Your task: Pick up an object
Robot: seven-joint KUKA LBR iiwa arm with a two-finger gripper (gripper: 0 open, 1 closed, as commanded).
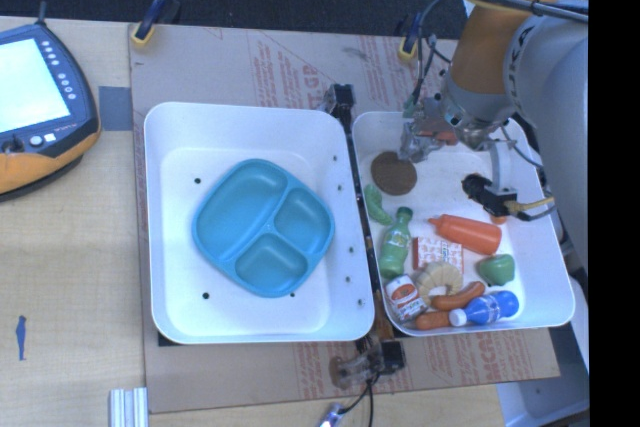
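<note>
Wooden worktop (70, 265) carried 2 white bins. Left bin (165, 135) held a blue tray (263, 227) with open margin all round. Right bin (555, 260) was crowded toward its near edge. Claw (418, 147) hung just beside a brown disc (394, 173) at the far corner; its spread couldn't be told.

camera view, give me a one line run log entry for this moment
hand: above right bin's far end | nearest: brown disc | blue tray: left bin

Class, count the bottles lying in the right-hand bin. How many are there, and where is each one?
2. A green bottle lies near the bin's left wall, below the brown disc. A blue bottle lies at the front edge. Others may be hidden in the pile.
</note>
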